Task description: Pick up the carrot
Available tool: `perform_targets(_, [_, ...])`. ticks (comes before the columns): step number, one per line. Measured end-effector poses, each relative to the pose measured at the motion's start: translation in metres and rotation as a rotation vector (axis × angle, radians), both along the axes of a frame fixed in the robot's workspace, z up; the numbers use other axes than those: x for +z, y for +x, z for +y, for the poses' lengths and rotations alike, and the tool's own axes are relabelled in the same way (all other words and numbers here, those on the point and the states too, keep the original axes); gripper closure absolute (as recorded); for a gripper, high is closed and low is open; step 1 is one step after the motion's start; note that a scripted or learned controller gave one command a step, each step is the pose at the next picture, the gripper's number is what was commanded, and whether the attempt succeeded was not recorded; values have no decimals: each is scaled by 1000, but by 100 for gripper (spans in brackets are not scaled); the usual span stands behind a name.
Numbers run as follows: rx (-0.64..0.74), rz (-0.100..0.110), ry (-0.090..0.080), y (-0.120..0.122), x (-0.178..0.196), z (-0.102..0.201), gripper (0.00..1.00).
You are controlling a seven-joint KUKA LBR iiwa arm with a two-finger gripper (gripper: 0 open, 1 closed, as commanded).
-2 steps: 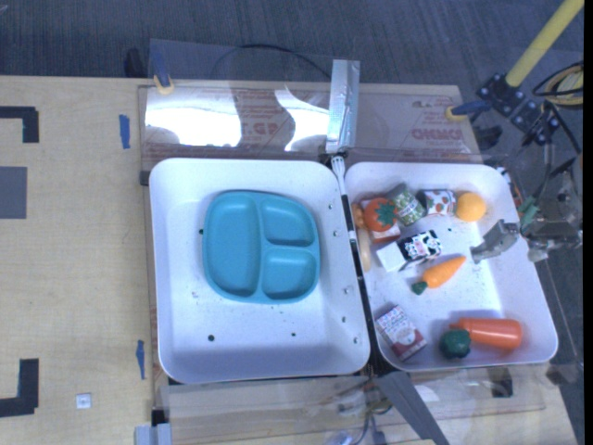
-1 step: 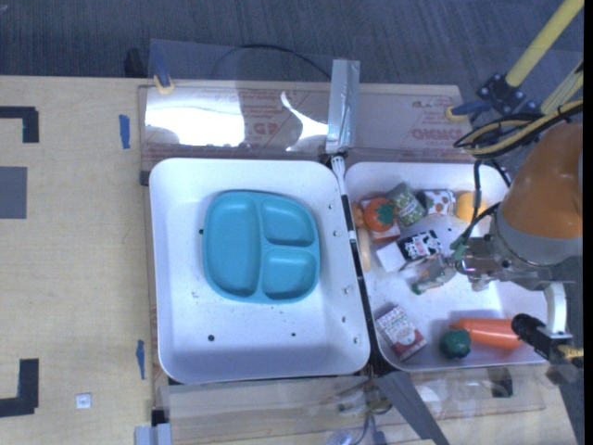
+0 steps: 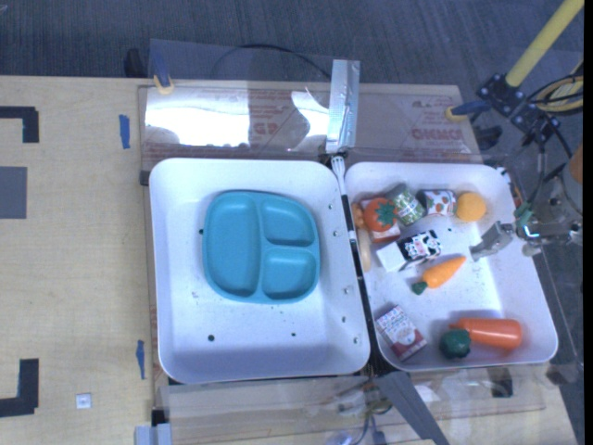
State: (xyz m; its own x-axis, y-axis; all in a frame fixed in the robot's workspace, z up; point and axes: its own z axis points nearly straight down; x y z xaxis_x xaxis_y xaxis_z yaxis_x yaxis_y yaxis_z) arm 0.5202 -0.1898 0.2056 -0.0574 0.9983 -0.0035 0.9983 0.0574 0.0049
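The carrot [image 3: 442, 272] is a small orange toy with a green stub at its lower-left end. It lies at a slant in the middle of the right bin [image 3: 528, 295]. My gripper [image 3: 488, 240] comes in from the right edge, just above and to the right of the carrot's thick end, a short gap away. Nothing shows between its grey fingers, which are too small and blurred to read.
Near the carrot are a cow-patterned carton [image 3: 419, 246], a white block [image 3: 389, 256], a tomato [image 3: 380, 214], a green wrapped piece [image 3: 408, 207], a can [image 3: 437, 200] and an orange fruit [image 3: 471, 207]. A thicker orange vegetable [image 3: 491, 333] and a red-white box [image 3: 400, 330] lie at the front. The left bin [image 3: 176, 332] holds a blue divided plate [image 3: 261, 246].
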Motion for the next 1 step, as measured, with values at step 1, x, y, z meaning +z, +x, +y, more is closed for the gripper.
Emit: perform_targets(1, [89,7,4,-25,-113,35,0])
